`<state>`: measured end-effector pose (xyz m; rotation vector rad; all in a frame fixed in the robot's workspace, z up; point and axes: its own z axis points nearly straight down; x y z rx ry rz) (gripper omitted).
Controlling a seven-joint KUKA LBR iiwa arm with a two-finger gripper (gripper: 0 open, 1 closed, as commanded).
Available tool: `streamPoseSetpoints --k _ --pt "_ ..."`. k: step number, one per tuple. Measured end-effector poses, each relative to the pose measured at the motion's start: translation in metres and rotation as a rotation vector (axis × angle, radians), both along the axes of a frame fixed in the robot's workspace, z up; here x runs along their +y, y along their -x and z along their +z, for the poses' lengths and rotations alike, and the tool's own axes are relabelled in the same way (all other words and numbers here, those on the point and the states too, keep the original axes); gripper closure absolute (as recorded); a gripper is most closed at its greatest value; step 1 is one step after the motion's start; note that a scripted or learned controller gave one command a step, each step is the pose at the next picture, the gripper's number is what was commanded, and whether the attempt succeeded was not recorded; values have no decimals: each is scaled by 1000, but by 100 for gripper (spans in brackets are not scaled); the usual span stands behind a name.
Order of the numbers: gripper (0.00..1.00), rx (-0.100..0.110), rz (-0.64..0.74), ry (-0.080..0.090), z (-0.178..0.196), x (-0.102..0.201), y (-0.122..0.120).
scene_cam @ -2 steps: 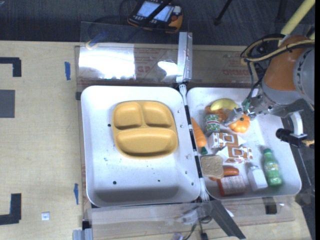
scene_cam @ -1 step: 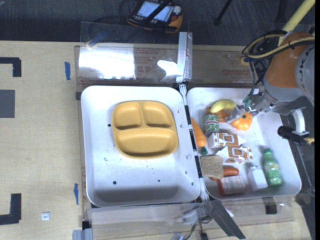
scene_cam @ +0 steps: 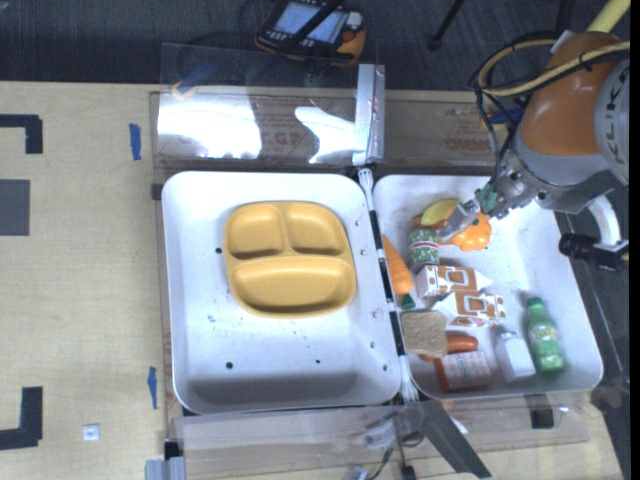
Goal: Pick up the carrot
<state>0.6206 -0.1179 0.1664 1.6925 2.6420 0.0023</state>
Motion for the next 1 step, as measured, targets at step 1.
streamPoseSetpoints --k 1 --pt "100 7 -175 -2 18 85 55"
